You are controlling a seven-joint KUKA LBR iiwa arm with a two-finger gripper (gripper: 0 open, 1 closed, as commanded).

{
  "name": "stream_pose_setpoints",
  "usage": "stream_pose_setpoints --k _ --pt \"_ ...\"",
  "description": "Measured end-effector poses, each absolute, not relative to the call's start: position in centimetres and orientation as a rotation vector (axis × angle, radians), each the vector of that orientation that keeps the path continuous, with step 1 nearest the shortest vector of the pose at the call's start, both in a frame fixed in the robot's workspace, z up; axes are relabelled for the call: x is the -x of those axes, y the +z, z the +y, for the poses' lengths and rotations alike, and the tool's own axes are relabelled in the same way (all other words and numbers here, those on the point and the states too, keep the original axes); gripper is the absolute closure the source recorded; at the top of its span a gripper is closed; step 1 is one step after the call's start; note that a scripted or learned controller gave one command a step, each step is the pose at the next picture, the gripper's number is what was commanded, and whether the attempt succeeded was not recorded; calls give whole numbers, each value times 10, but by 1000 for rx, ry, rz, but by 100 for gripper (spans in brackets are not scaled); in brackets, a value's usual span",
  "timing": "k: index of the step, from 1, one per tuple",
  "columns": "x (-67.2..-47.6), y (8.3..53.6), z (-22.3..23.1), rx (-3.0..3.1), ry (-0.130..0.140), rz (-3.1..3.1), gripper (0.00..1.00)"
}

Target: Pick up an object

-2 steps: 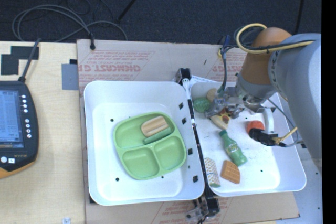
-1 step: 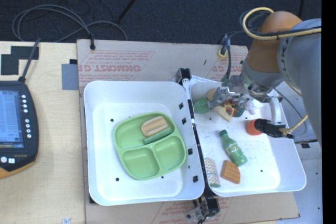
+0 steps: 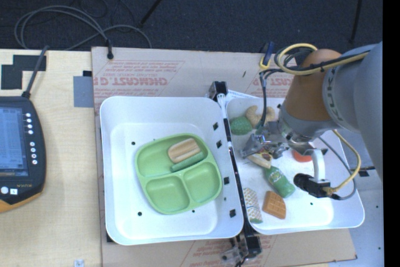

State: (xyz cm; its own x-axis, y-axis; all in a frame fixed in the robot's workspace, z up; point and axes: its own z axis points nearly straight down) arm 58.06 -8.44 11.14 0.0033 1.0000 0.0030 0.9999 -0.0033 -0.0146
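Note:
My gripper [image 3: 261,146] hangs low over the left part of the right bin [image 3: 340,212], among a cluster of small things. A green round piece [image 3: 240,125] and a tan piece [image 3: 252,114] lie just behind it. Right in front of it lies a pale yellow wedge [image 3: 259,160], with a green bottle [image 3: 279,181] beyond. An orange waffle-like square [image 3: 274,204] and a patterned piece [image 3: 251,203] sit near the front wall. A red thing [image 3: 302,157] peeks out beneath the wrist. I see nothing clearly gripped.
The left bin [image 3: 119,197] holds a green divided tray [image 3: 178,175] with a tan bread-like piece [image 3: 184,150] in its rear compartment. The divider between the bins [image 3: 226,153] runs close to the gripper's left. A handheld controller [image 3: 19,147] lies at the far left.

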Motion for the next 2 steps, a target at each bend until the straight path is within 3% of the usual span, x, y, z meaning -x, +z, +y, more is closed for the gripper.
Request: stream_pose_setpoints --k 1,2 --pt "-537 252 -34 2215 -5 -2227 100" --pt "-506 352 33 2212 -5 -2232 100"
